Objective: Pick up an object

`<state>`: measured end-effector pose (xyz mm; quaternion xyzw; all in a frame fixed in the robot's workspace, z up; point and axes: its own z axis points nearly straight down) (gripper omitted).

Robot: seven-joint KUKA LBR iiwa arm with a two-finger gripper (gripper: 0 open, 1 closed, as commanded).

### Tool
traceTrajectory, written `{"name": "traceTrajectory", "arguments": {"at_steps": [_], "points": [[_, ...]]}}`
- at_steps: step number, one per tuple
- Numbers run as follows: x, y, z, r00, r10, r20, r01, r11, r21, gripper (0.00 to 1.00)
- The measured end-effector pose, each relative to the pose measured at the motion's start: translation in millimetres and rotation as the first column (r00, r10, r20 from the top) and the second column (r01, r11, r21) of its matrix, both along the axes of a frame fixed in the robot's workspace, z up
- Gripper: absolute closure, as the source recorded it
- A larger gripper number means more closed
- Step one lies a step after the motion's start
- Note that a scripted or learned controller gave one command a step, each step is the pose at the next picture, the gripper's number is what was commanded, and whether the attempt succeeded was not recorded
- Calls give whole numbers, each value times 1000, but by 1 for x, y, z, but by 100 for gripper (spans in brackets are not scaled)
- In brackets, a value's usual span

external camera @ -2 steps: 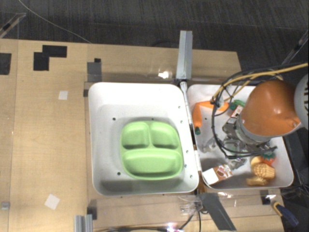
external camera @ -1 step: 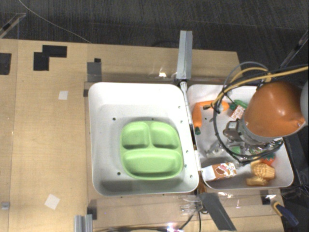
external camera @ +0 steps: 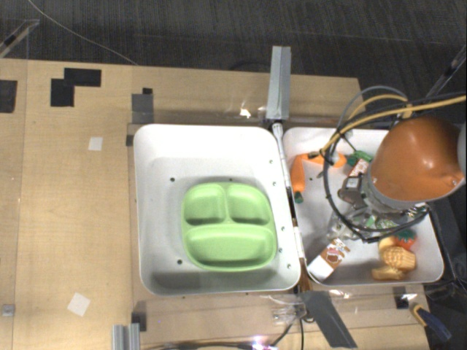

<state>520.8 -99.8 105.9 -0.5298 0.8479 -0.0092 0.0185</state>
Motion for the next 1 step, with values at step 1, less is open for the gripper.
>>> {"name": "traceTrajectory", "arguments": {"at_steps": [1], "points": [[4,-6,55,944,327,-31,-328,945,-6,100]]}}
